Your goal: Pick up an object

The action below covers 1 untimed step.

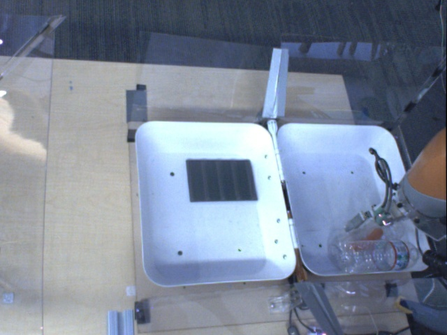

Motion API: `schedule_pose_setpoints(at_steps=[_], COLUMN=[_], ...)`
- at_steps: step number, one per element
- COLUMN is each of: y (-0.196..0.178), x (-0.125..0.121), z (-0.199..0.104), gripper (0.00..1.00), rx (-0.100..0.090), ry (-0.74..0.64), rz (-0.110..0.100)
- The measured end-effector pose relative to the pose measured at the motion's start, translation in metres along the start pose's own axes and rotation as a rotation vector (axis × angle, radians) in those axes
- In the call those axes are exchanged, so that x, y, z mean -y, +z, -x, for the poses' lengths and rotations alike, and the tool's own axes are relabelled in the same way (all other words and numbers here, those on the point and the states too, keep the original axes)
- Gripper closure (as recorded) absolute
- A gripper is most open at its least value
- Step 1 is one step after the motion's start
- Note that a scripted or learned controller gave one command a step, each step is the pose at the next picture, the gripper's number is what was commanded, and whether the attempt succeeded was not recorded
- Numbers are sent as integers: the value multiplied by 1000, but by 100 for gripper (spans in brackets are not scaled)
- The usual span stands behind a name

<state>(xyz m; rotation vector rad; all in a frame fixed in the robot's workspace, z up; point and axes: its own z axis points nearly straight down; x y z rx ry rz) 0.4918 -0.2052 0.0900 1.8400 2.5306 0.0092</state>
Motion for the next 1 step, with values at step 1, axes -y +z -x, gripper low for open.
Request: schedule_pose_setpoints(at_steps=[1], y=[-12], x=[-4], z=[1], gripper=[100], rx=[5], ry=[-4], rz=[8])
